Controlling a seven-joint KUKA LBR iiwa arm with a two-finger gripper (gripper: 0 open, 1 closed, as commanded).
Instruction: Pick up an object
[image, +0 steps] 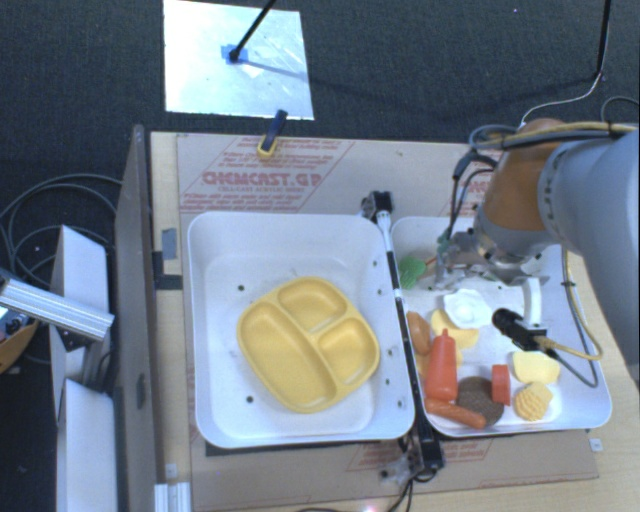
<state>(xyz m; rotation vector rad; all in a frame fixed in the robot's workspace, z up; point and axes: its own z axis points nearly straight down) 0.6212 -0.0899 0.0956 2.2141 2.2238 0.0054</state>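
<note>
No pick-up yet, by the look of things. Hanging low over the far half of the shallow white plastic right-hand bin (600, 405), the claw (458, 262) with nothing visibly lifted beneath it. Cannot tell whether spread or closed, because the grey wrist masks the tip. Left to do: settle on one piece, clamp it and raise it clear.

Just beside the claw, toward the other bin, a small green knobbly plastic toy (412, 271), lumpy and hard to seat squarely. Just in front of the claw, toward the camera, a glossy white rounded disc (465, 305), possibly a toy fried egg, flat and low.

Farther forward, crowded together and mostly touching:
- a tan sausage-shaped piece (418, 330)
- an orange-red plastic squeeze bottle (442, 365), smooth and tapering
- a slim orange toy carrot (458, 412)
- a dark brown matte round patty (481, 398)
- a small red block (500, 383)
- a pale yellow smooth wedge (537, 367)
- a yellow ridged waffle-like piece (535, 402)

Well away from the claw, across the divide, the shallow white plastic left-hand bin (215, 300), with a yellow three-compartment oval plastic tray (308, 343) lying flat inside. Under both bins, the brown cardboard-covered counter (300, 165).
</note>
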